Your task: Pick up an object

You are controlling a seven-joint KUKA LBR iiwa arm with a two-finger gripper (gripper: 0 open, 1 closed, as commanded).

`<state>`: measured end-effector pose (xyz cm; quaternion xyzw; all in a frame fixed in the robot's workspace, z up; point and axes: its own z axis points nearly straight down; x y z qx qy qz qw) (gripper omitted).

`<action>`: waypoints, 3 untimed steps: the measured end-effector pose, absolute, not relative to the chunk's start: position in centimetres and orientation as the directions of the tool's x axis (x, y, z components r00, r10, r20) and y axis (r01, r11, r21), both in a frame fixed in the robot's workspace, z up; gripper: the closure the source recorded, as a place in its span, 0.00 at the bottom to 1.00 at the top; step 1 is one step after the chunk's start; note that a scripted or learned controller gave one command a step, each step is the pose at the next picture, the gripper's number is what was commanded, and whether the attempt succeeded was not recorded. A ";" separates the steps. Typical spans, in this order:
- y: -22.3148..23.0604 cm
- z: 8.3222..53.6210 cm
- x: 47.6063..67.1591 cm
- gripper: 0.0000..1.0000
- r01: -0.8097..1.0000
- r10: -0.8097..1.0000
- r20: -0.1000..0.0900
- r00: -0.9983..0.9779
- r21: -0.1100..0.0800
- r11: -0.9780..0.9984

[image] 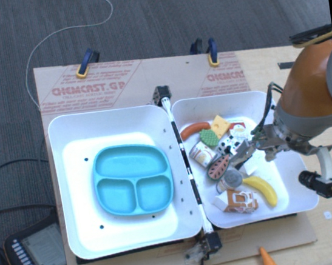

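The right bin [298, 202] holds a heap of toy food: an orange sausage [194, 129], a yellow cheese wedge [220, 123], a green piece [208, 138], a small can [201, 153], a brown spotted piece [218, 167], a grey round piece [232, 179], a banana [263, 190] and a small carton [240, 201]. My gripper [240, 156] reaches in from the right and sits low over the middle of the heap, between a black-and-white piece [232, 144] and the grey round piece. What lies under it is hidden.
The left bin [82, 232] carries a blue divided plate [133, 179]. A ridge with black clips [184, 163] separates the bins. The orange-banded arm [310, 87] covers the right bin's far right corner. Clamps [211, 52] hold the board's far edge.
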<state>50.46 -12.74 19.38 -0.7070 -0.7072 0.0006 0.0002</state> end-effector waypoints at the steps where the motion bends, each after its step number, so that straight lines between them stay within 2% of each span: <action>1: -9.7 8.8 50.0 0.00 1.000 1.000 0.000 0.000 0.007 0.000; 2: -9.8 9.8 50.1 1.00 1.000 1.000 -0.001 0.002 0.010 -0.002; 3: -9.8 9.8 50.1 0.00 1.000 1.000 -0.001 0.001 0.009 -0.001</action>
